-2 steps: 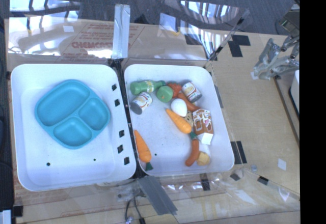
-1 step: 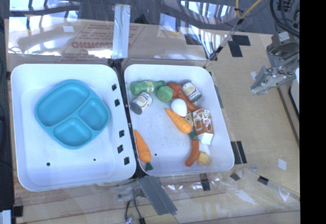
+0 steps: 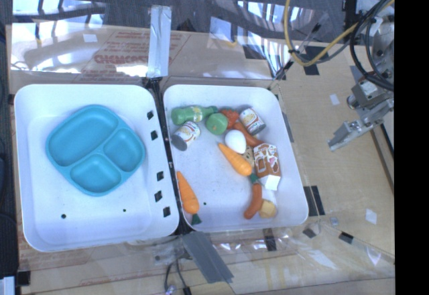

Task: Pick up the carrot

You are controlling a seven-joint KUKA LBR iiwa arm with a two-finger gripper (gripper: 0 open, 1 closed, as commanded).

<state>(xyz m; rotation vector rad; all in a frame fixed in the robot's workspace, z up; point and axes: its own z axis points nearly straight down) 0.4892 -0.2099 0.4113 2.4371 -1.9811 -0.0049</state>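
The arm is seen reaching in at the far right, with the tool (image 3: 354,127) held low; its fingers look spread, though that's kinda blurry.

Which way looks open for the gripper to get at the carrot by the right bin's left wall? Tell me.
Probably from above: the carrot lies alone, nothing over it. The bin wall beside it may crowd one side. The gripper sits off right, outside the bin.

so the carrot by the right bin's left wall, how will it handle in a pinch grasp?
The carrot looks like stiff toy plastic, probably light. Its tapered, rounded body may roll or squirt out. It lies against the bin wall, so finger room looks tight.
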